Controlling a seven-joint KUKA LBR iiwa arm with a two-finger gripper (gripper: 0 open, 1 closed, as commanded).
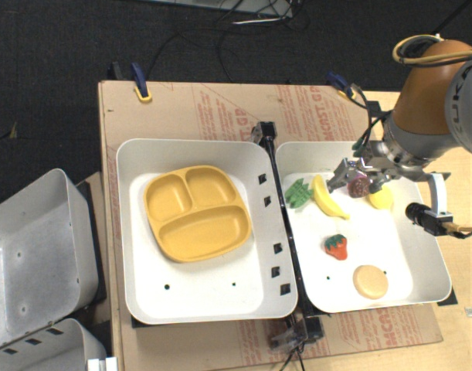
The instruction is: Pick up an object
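Yellow plastic first, on my left: a divided tray (197, 212) lies alone in the left bin (135, 284), toward the tabletop's (220, 103) left edge. It looks too broad and flat to pinch, so I would not go there.

Crossing the divider into the right bin (429, 284), the toy food starts beside its inner wall: a green leafy piece (298, 192), then a banana (328, 198) just beside it, slanting toward the near edge. Below them a strawberry (336, 246) sits on open floor, and a tan round biscuit (370, 281) lies near the bin's front rim.

Farther right, toward the far right corner, the hand (361, 180) hangs low over a dark purplish object (358, 184), with a lemon (381, 199) touching or almost touching on its right. The purple piece appears to sit between the fingers, but I cannot tell whether they are clenched on it or merely straddling it.

My judgement: this is the grasp itself. To do it well I would centre on the purple piece, keep the right finger from catching the lemon, squeeze firmly, then lift straight up and slowly.
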